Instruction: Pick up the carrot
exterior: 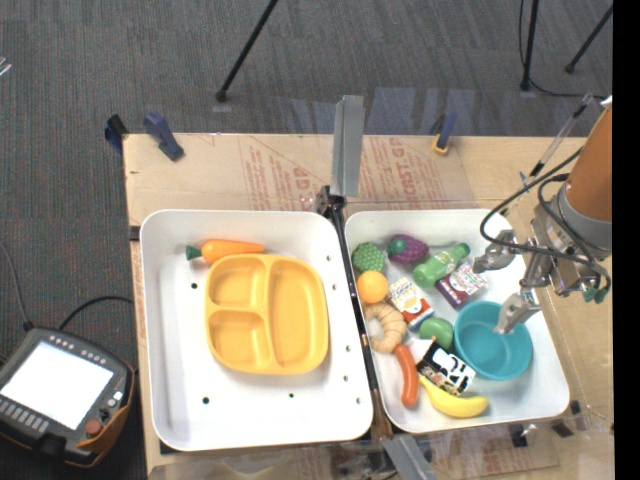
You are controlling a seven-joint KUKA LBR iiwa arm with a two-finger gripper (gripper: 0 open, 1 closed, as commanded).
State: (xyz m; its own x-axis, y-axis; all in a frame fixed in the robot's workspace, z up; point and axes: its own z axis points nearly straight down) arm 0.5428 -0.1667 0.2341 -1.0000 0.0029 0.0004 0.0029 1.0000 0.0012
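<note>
The carrot (232,250), orange with a green top, lies in the left bin (170,368) along its far side, just beyond the yellow divided plate (267,313). My gripper (505,288) hangs at the right side of the right bin (545,393), over the near rim of a teal bowl (492,343). Its two fingers stand spread apart, open, with nothing between them. The carrot is far to the gripper's left, across the divider between the bins.
The right bin holds several toy foods: a green vegetable (369,258), an eggplant (408,248), a green bottle (440,264), an orange (372,286), a sausage (407,378) and a banana (455,402). A tablet controller (55,393) lies off the bench's lower left.
</note>
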